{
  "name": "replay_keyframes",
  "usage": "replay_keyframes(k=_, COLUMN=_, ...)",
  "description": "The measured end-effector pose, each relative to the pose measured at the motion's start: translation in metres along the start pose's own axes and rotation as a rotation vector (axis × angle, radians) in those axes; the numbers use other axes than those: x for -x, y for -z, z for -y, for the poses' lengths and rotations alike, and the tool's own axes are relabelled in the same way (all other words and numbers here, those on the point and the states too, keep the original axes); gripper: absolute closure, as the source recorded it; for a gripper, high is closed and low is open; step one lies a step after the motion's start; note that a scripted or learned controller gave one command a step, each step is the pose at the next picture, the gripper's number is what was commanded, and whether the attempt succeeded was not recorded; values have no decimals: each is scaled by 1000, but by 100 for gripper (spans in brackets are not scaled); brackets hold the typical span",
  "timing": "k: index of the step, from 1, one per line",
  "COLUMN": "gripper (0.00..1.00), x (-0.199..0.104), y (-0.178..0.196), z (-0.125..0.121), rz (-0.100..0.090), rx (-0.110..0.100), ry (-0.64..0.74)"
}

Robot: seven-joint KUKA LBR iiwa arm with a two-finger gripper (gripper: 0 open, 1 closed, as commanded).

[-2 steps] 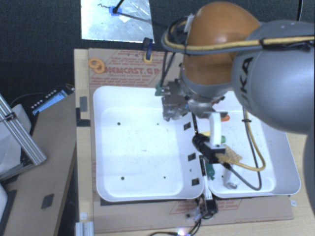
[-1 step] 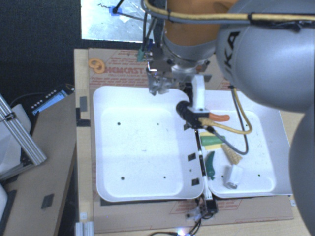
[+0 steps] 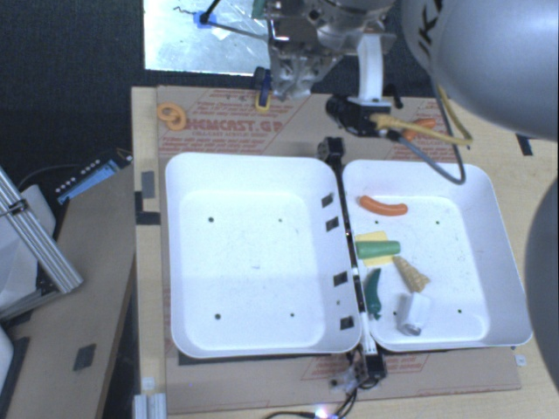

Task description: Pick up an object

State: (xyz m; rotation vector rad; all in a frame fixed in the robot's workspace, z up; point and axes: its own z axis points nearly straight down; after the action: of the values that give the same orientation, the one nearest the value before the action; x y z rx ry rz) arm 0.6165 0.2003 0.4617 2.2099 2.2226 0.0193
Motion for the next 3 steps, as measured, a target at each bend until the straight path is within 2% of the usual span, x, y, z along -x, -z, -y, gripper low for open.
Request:
replay_keyframes(k=1, gripper=100, x=-9, y=36, z=-47, rz=2, rx=-6, ry=0)
replay_keyframes(k=2, gripper=100, x=-25, y=76, z=-53, rz=1, rx=-7, ry=2)
replay_keyframes(k=3, gripper=100, x=-34, y=73, z=-49, rz=2, rx=-12, ry=0)
